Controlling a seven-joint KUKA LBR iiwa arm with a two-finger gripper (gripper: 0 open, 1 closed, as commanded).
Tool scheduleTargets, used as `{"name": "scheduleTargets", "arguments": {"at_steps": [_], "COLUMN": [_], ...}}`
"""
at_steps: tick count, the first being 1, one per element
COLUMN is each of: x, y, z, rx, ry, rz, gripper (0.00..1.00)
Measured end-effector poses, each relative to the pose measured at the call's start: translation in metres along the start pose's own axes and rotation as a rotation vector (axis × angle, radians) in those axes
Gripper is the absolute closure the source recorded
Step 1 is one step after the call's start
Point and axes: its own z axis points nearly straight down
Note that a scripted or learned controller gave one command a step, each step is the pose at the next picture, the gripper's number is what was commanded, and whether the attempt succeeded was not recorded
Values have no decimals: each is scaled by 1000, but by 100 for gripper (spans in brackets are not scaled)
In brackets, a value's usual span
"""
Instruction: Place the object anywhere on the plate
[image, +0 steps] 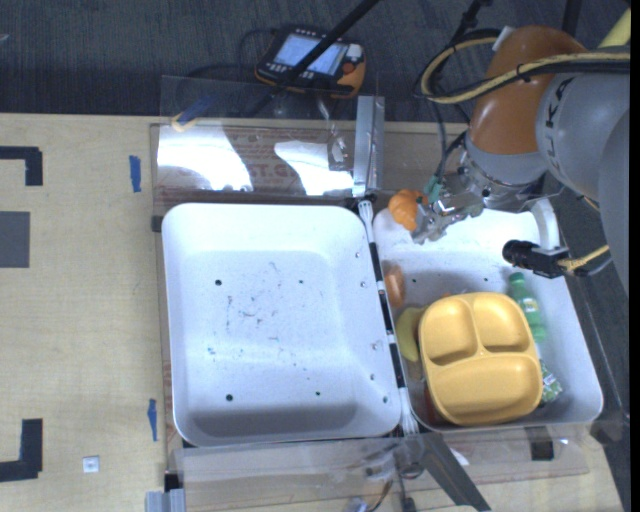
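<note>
Camera view, entry one: my gripper (437, 213), at the far-left corner of the right bin (575, 330), just beyond the bin's near rim there. An orange round object (404, 208) sits right against my fingertips on their left; whether it lies between my fingers or merely beside them I cannot tell, and I cannot tell how my jaws stand.

Entry two: orange object, rounded, no clear long axis or pointing direction to be read at this size.

Entry three: yellow plate (480, 357), three compartments, two small ones on the far side and one large on the near side, lying in the near half of the right bin, well apart from the orange object.

Entry four: items crowding the plate. A green bottle-like thing (527, 304) along its right edge; a yellow-green piece (409, 335) touching its left edge; an orange-red item (394, 285) against the divider between bins.

Entry five: left bin (270, 320), white, scuffed.

Entry six: handheld controller (308, 60) on the floor beyond the bench.
</note>
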Motion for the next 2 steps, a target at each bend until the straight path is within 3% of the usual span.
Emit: {"name": "scheduleTargets", "arguments": {"at_steps": [1, 2], "x": [38, 181], "y": [-23, -7], "z": [-127, -127], "rx": [-20, -18], "ry": [-4, -3], "rz": [113, 57], "gripper": [100, 100]}}
